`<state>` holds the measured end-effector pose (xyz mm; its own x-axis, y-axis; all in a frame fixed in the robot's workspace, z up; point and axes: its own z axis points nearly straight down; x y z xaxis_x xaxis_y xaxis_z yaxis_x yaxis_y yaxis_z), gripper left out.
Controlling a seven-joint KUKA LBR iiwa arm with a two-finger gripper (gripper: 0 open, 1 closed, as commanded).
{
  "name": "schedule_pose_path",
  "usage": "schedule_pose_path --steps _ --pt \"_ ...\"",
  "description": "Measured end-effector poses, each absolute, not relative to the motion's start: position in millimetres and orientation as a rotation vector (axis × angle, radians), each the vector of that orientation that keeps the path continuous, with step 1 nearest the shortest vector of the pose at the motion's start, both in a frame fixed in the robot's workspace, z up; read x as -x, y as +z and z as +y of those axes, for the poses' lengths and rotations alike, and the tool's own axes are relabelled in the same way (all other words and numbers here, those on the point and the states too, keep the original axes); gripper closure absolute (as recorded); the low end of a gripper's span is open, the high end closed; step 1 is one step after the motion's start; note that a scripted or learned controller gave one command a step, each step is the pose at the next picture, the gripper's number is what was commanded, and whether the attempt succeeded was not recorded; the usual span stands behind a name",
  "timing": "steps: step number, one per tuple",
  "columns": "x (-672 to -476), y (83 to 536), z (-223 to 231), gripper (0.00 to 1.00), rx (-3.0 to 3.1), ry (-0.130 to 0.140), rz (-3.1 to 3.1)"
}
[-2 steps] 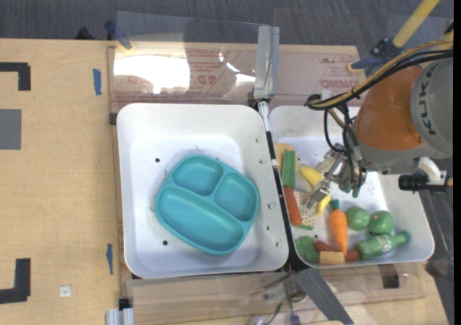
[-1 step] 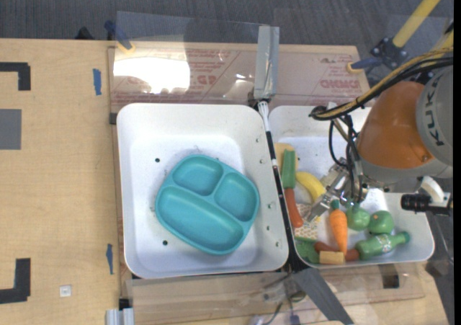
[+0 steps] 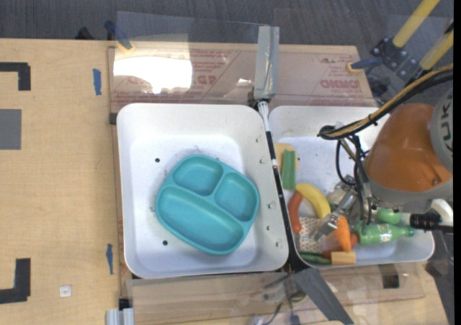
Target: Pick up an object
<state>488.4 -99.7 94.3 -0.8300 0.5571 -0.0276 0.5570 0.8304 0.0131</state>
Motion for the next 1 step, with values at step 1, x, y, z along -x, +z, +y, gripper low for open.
schedule_pose_path --steps 1 --pt "-490.2 105.2 -99.5 1.00 -0.901 0.006 2.971"
